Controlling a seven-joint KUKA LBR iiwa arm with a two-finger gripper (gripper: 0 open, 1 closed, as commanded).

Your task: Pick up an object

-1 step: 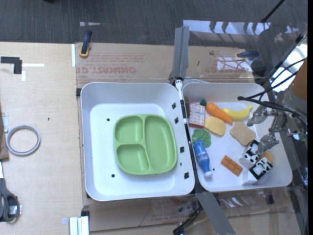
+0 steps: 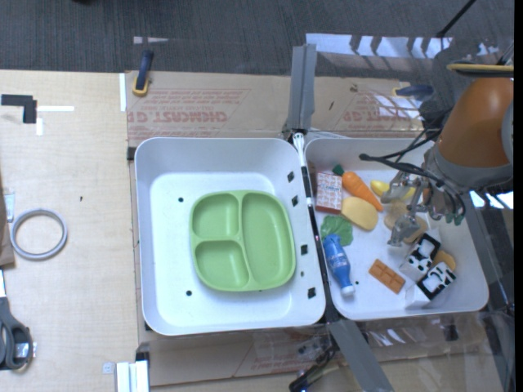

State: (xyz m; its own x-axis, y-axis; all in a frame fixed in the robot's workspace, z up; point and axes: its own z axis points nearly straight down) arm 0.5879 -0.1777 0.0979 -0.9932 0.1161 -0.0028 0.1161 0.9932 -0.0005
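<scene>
The black-and-white spotted block (image 2: 431,269) lies at the right white bin's (image 2: 372,305) front, near the gripper (image 2: 403,219) above the yellow piece (image 2: 360,212); the jaws' state I cannot tell.

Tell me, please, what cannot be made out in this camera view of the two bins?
- Gripper: its finger state is lost in glare and clutter in the camera view.
- Black-and-white object: too small to identify.
- Box: its label print is too small to read.
- Arm: cut off by the right edge.
- Scissors: cut off by the left edge.
</scene>
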